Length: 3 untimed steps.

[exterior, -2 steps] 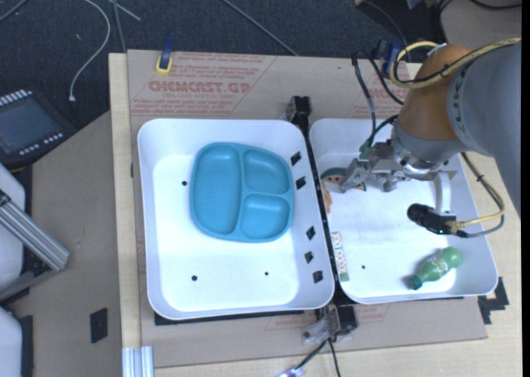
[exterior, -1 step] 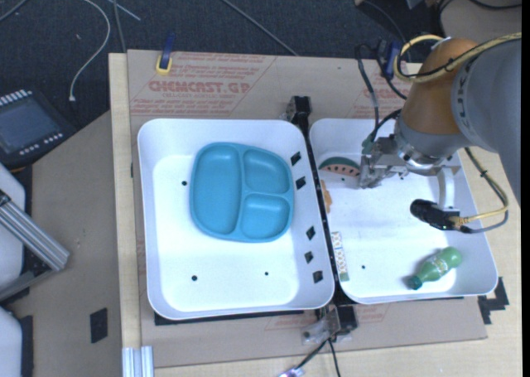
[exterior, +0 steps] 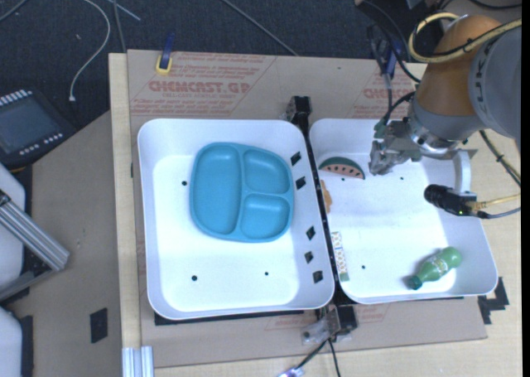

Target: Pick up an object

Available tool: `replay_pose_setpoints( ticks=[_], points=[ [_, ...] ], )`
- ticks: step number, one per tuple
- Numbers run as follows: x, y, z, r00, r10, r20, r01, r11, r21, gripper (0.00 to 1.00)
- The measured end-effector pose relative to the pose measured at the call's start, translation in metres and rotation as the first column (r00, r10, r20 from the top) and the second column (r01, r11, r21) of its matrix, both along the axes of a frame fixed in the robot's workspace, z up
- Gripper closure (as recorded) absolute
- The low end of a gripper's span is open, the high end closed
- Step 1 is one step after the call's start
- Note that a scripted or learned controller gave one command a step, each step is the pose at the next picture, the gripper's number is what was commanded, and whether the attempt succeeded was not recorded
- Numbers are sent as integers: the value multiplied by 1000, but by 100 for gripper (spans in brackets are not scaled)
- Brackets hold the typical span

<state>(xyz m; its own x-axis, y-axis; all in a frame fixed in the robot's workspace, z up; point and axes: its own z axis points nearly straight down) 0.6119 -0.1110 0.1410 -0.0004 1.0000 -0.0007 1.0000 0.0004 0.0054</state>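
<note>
A watermelon slice toy [exterior: 342, 169] lies near the left wall of the right bin [exterior: 389, 284], towards the back. A green bottle [exterior: 434, 268] lies on its side in that bin's front right corner. A small brownish piece [exterior: 326, 197] sits against the divider just in front of the slice. My gripper [exterior: 380, 161] hangs over the back of the right bin, just to the right of the watermelon slice, with nothing seen between its fingers. A blue divided plate [exterior: 241, 191] rests in the left bin [exterior: 166, 226].
The two bins meet at a central divider with black clips [exterior: 310, 210]. Cardboard [exterior: 215, 77] lies under the bins. Cables [exterior: 489, 205] trail from the arm over the right bin's right side. A black connector [exterior: 447, 196] hangs near there.
</note>
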Motion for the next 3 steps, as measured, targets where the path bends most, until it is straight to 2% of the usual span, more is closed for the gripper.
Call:
replay_pose_setpoints(
  ticks=[1,2,3],
  points=[
    [-3,1,64,1000,1,2,-1,1000,0,100],
    [7,-5,117,1000,1,1,-1,1000,0,100],
    [0,51,121,1000,6,-6,-6,1000,4,100]
  ],
)
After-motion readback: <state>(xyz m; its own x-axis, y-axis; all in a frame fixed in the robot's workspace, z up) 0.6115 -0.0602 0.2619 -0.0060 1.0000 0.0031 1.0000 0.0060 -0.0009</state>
